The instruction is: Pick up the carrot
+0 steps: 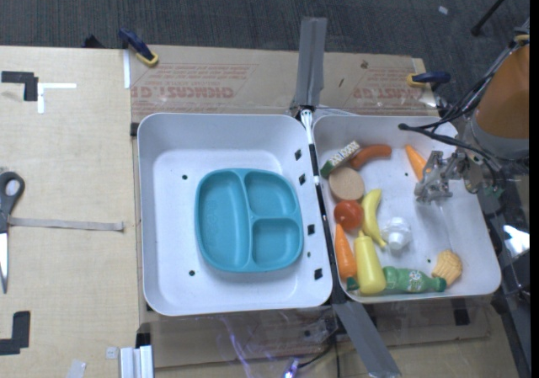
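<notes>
The carrot (pixel 344 252), a long orange piece, lies along the left wall of the right bin (pixel 476 237), below the red tomato (pixel 349 215) and beside the yellow corn cob (pixel 369 263). A second small orange wedge (pixel 414 161) lies near the bin's back, just left of my gripper. My gripper (pixel 434 191) hangs over the right half of that bin, well to the right of the carrot. Its metal fingers stand open with nothing between them.
The right bin also holds a sausage (pixel 373 154), a round bun (pixel 346 183), a banana (pixel 372 216), a green bottle (pixel 414 280), a clear object (pixel 397 233) and a yellow waffle piece (pixel 447 266). A blue divided plate (pixel 249 220) sits in the left bin (pixel 160 225).
</notes>
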Controlling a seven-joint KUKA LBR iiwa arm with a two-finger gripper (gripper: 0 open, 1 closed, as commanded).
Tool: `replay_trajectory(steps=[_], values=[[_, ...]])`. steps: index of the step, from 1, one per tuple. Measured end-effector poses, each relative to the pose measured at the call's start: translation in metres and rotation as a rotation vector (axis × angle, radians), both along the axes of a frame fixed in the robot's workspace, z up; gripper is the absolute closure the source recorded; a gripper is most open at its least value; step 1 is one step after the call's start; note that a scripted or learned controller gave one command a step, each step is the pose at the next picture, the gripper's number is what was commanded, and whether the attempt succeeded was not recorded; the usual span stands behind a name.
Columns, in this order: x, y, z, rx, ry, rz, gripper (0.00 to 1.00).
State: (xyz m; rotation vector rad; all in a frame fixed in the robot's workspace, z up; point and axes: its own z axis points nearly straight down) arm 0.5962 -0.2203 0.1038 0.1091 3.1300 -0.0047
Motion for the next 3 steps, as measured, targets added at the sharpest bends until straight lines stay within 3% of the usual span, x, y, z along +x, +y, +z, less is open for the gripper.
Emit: replay_trajectory(steps=[1, 3], values=[[-0.031, 0.042, 0.060, 0.002, 0.006, 0.015, 1.00], [-0.027, 0.043, 0.080, -0.002, -0.003, 0.020, 1.00]])
